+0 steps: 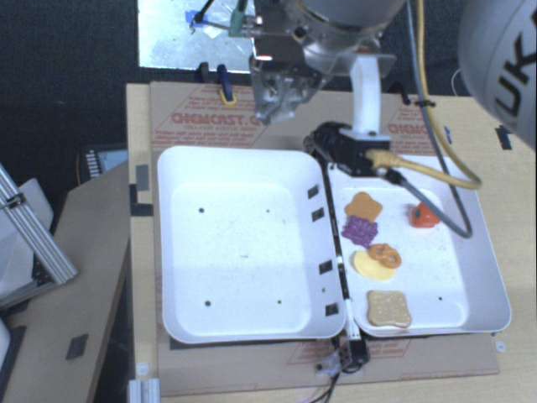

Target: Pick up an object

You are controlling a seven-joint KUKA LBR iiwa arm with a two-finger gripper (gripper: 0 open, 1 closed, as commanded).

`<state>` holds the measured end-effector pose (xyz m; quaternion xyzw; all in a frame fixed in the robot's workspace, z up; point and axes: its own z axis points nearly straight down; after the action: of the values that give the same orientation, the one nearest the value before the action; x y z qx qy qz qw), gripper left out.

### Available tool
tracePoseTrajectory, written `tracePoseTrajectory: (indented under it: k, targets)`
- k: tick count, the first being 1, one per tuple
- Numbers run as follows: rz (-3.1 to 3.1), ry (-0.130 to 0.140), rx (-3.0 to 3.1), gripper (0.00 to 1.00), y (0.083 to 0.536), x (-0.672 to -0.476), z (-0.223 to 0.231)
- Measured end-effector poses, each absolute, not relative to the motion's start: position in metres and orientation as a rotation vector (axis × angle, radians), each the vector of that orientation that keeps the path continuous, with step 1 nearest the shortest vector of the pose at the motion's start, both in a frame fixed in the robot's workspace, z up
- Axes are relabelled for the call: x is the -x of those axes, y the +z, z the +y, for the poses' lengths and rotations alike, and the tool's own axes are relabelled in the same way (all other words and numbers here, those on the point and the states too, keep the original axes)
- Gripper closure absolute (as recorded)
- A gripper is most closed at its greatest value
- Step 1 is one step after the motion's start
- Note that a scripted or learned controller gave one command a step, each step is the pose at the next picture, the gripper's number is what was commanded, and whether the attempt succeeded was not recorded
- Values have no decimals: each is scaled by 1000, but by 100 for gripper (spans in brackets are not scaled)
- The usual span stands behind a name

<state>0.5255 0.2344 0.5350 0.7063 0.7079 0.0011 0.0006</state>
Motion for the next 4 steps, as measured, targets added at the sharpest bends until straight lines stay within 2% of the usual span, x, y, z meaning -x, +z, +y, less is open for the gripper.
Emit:
tracePoseTrajectory:
  k: [1, 2, 3, 4]
  targets:
    - [2222, 3, -2219, 100, 535, -543, 234]
    - [2210, 5, -2227, 100, 537, -501, 128]
    - [2224, -19, -2229, 100, 364, -485, 96]
    - [2220, 17, -2213, 100, 463, -487, 95]
